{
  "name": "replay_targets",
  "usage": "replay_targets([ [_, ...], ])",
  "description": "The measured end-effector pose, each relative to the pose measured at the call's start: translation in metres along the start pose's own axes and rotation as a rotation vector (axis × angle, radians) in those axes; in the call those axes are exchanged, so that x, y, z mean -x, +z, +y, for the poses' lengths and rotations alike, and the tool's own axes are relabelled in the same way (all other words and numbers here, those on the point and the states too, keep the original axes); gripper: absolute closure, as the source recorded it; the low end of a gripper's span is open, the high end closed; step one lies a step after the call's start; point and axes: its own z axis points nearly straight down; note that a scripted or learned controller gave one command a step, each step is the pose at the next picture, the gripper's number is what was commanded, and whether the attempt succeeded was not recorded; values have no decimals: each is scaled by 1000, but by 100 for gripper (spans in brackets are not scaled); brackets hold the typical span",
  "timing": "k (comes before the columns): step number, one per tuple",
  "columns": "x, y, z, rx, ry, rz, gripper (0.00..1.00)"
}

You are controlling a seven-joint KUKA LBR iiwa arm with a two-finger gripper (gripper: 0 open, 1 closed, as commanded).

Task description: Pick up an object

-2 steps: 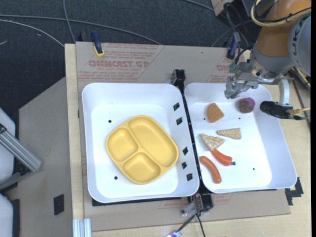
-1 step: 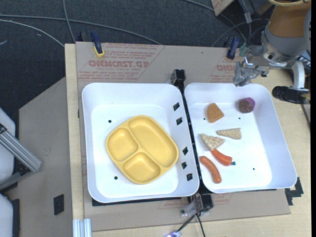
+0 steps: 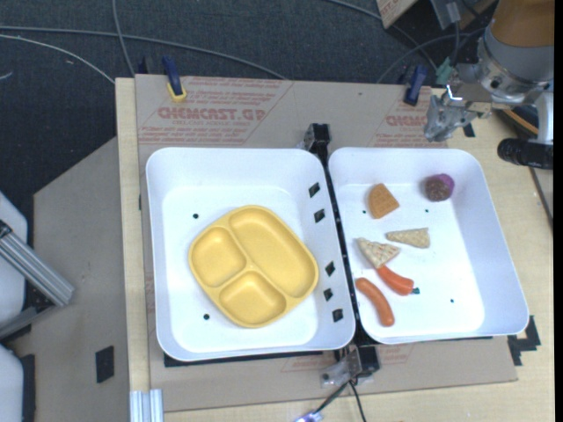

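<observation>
Jaws (image 3: 442,120) hover past the right bin's (image 3: 493,209) far rim; spread or pressed, I cannot tell. I'd descend squarely over the purple ball (image 3: 439,185).

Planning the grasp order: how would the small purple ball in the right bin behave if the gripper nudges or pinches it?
The purple ball looks round, so it would probably roll if nudged. Sitting apart from the other pieces on smooth white bin floor, it might skid sideways from an off-centre pinch.

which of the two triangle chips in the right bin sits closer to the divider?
The lower-left triangle chip, next to the divider and just above the red sausage. The other triangle chip lies further right, towards the bin's middle.
</observation>
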Motion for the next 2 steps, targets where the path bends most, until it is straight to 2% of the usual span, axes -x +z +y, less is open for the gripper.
replay_targets([
  [1,-54,19,-23,-11,-4,4,100],
  [2,-99,20,-47,-10,-4,4,100],
])
